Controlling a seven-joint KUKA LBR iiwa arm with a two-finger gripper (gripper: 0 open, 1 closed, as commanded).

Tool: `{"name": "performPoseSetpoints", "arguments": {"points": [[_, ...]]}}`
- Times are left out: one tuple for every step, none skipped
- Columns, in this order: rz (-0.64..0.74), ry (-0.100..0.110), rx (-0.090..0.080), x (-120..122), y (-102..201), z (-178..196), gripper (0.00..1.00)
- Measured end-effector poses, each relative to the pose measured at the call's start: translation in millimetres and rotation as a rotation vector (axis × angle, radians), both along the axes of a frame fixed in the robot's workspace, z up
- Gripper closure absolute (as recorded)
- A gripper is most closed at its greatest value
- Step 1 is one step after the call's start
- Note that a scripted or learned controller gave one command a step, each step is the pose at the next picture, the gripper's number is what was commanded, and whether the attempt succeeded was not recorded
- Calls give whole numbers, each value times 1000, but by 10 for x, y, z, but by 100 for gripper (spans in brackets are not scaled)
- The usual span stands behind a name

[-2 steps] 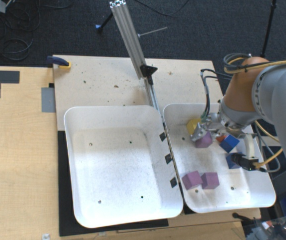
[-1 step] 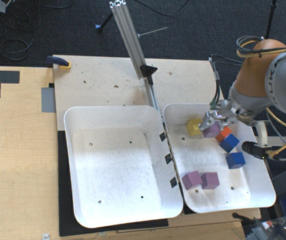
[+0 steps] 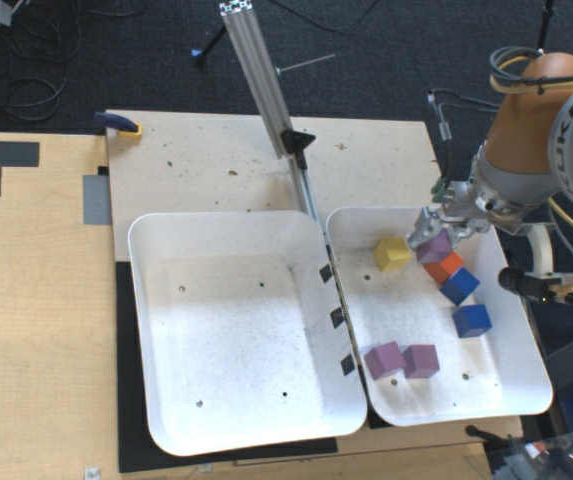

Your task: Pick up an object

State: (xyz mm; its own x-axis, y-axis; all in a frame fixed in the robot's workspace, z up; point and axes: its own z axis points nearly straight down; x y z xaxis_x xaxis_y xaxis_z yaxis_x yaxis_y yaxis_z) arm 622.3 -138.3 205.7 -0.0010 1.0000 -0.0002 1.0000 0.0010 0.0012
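Gripper [image 3: 436, 226] hangs right over a purple cube-shaped block [image 3: 434, 245], touching or nearly so; yellow cube block [image 3: 393, 255] sits just beside, away from the arm.

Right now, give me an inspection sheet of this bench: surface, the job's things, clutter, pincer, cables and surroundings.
Surface: pale board bearing two white bins, left bin and right bin, side by side.
Job's things: in the right bin, a yellow cube, a purple block at the pincer with an orange block against it, two blue cubes, two purple cubes.
Clutter: blue-and-yellow clamp at the board's far left corner.
Pincer: pincer low over the right bin's far side, by the purple block; finger state unclear.
Cables: dark cables on the floor.
Surroundings: slanted aluminium rail, wooden table at left.
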Motion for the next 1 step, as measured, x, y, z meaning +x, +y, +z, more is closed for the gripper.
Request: {"name": "performPoseSetpoints", "arguments": {"points": [[1, -2, -1, 73, 47, 586, 100]]}}
